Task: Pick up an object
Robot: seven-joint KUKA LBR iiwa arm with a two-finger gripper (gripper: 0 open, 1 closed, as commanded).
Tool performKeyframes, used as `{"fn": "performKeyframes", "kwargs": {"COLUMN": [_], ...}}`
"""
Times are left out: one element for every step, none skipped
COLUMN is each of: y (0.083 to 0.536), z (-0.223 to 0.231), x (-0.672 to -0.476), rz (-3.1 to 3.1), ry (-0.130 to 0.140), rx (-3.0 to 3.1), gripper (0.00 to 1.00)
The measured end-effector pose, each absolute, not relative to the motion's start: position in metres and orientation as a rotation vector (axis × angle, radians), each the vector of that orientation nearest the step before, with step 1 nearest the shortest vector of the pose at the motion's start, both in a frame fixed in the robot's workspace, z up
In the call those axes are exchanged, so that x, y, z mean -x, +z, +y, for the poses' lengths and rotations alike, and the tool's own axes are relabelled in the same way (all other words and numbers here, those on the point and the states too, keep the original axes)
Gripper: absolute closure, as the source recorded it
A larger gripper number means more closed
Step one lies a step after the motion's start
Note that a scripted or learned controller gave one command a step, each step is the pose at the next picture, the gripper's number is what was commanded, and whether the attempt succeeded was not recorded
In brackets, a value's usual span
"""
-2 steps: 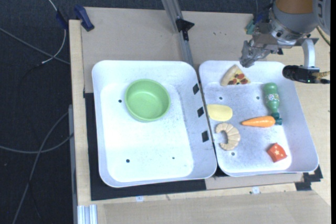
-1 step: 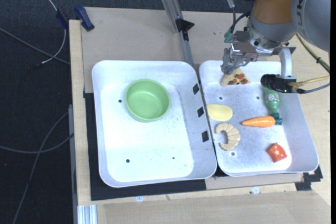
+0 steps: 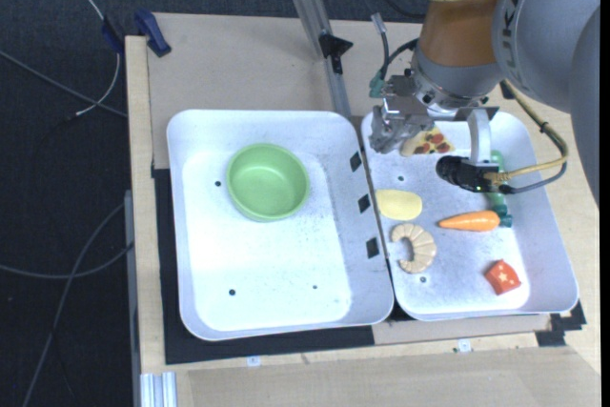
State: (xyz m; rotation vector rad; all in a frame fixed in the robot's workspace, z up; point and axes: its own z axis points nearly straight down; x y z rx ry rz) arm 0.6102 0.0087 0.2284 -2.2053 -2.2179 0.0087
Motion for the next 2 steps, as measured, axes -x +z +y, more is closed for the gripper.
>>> {"fn": "performKeyframes", "kwargs": {"y": [0.236, 0.24], "z": [0.051, 0.098], "x": [-0.594, -0.565], "rz": [-2.218, -2.218], "ry": [0.009, 0.012], "rx": [2.205, 2.204], "gripper": [1.0, 1.0]}}
